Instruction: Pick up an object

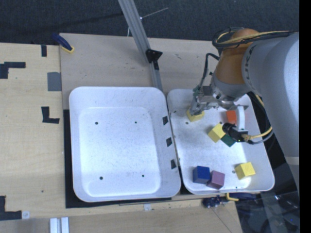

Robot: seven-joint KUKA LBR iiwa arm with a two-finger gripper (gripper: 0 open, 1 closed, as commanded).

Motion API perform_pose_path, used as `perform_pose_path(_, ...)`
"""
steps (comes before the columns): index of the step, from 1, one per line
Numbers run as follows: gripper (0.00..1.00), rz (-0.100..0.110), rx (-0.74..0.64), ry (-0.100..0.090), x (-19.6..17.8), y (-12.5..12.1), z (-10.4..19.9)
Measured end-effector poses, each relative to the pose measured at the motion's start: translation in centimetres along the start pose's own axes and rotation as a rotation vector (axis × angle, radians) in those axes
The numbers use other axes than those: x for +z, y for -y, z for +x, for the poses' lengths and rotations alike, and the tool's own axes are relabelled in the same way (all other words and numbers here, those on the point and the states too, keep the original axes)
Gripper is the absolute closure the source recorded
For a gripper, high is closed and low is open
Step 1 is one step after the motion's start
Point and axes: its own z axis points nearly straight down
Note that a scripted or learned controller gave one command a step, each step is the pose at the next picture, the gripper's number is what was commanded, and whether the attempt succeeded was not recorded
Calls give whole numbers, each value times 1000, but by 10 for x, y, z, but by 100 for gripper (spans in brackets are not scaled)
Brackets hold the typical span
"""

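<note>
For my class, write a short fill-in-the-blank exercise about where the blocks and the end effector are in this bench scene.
1. All the blocks lie in the ____ bin.
2. The end effector sits just above a ____ block.
3. The blue block touches a ____ block.
4. The green block lies beside a ____ block.

Missing words: right; yellow; purple; yellow

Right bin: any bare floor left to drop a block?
The right bin has one bare patch, its left-centre, bordered by the left wall, the yellow block and the blue block. The top is crowded by the tool; blocks fill the right side and bottom edge.
</note>
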Motion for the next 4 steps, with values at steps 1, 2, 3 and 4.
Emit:
perform_pose_path(1,100,18,2,-6,-42,-4,0)
perform_pose_path(2,100,17,2,-5,-88,1,-3)
perform_pose_path(3,100,15,0,-5,-145,2,7)
perform_pose_path(4,100,20,-4,-7,-146,1,64)
